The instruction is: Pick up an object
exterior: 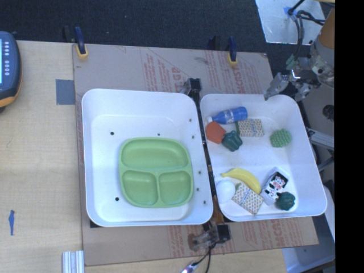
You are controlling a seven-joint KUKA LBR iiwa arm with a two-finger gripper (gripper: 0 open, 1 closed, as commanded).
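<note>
The right bin [311, 162] holds several small objects. At its far side lie a blue bottle [230, 116], an orange-red piece [215, 132], a dark green pepper [232, 141], a patterned packet [251, 128] and a green knobbly ball [280, 137]. Nearer the front lie a banana [243, 178], a white egg [226, 190], a second patterned packet [248, 199], a black-and-white carton [276, 184] and a dark green broccoli piece [286, 200]. My gripper [287, 89] hovers over the bin's far right corner, open, with nothing between its fingers.
The left bin [91, 152] holds a green divided plate [155, 172]. Blue clamps [81, 44] [231, 49] pin the cardboard sheet at the back. A grey-and-yellow device [8, 67] sits at the far left edge, with grey tape [65, 91] beside it.
</note>
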